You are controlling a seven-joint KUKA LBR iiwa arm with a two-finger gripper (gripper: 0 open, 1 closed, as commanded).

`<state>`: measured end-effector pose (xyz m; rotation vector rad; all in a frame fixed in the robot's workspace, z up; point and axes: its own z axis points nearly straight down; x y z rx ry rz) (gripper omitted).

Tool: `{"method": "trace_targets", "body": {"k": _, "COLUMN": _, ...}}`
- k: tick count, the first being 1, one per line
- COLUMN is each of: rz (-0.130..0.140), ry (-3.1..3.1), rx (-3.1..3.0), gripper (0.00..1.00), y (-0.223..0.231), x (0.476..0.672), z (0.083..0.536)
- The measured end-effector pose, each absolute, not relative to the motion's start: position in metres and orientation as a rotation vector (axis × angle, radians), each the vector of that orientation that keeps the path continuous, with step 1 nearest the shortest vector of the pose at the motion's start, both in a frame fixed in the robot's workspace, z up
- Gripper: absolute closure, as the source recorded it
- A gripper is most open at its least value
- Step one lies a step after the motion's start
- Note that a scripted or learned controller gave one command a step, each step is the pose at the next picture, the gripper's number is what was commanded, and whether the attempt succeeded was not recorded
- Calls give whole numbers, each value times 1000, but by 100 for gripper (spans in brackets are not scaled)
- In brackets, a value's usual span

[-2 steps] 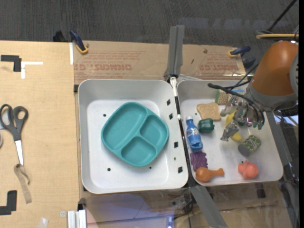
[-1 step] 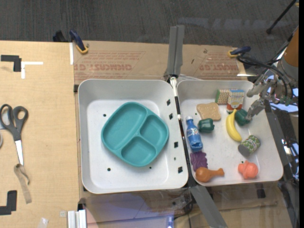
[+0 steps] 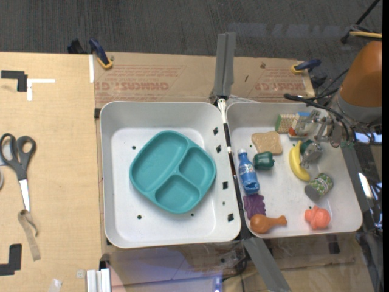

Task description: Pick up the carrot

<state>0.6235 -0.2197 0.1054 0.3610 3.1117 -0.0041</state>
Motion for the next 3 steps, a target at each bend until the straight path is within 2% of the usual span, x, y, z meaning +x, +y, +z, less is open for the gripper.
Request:
{"method": "trace_targets", "body": {"k": 1, "rz": -5, "ry": 3109, "rx": 355, "gripper": 100, "y": -218, "x": 625, "z": 114}}
{"method": "trace_targets", "body": {"k": 2, "rz": 1, "ry": 3141, "rx": -2, "gripper": 100, "y": -217, "x": 593, "z": 182}}
{"method": "trace_targets", "body": {"k": 3, "rz": 1, "ry": 3136, "rx": -143, "gripper": 100, "y": -222, "x": 615, "z": 338}}
